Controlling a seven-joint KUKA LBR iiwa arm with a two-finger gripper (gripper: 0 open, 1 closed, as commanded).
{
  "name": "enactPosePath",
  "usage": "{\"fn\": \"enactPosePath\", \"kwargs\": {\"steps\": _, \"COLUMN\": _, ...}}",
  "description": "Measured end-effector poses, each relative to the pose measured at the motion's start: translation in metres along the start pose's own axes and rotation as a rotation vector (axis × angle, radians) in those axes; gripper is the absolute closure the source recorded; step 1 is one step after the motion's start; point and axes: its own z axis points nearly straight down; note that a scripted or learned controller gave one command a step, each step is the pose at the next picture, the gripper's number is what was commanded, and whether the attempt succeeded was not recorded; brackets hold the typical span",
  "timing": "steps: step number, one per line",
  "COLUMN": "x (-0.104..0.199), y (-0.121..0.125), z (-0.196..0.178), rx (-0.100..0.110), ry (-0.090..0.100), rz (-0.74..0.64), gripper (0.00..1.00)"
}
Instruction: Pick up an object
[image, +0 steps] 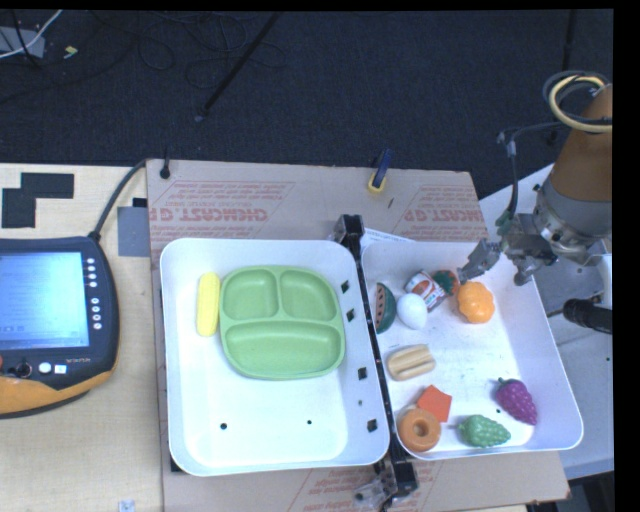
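From my seat, grapes (516, 399) and donut (419, 431) lie nearest in the right bin (556, 366). Farther back, the orange (475, 302) sits just below the fingers (504, 258), which are spread open, gripping nothing.

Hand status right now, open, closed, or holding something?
Hand: open, holding nothing, poised over the right bin's far edge, near the orange.
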Motion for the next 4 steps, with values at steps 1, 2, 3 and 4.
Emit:
{"fn": "enactPosePath", "kwargs": {"steps": 1, "x": 0.000, "y": 0.002, "z": -0.009, "rx": -0.014, "ry": -0.003, "rz": -0.002, "gripper": 0.00}}
{"fn": "enactPosePath", "kwargs": {"steps": 2, "x": -0.002, "y": 0.003, "z": 0.034, "rx": -0.011, "ry": -0.002, "rz": -0.003, "gripper": 0.00}}
{"fn": "enactPosePath", "kwargs": {"steps": 3, "x": -0.006, "y": 0.001, "z": 0.080, "rx": -0.009, "ry": -0.002, "rz": -0.003, "gripper": 0.00}}
{"fn": "enactPosePath", "kwargs": {"steps": 4, "x": -0.005, "y": 0.002, "z": 0.130, "rx": -0.013, "ry": -0.003, "rz": -0.002, "gripper": 0.00}}
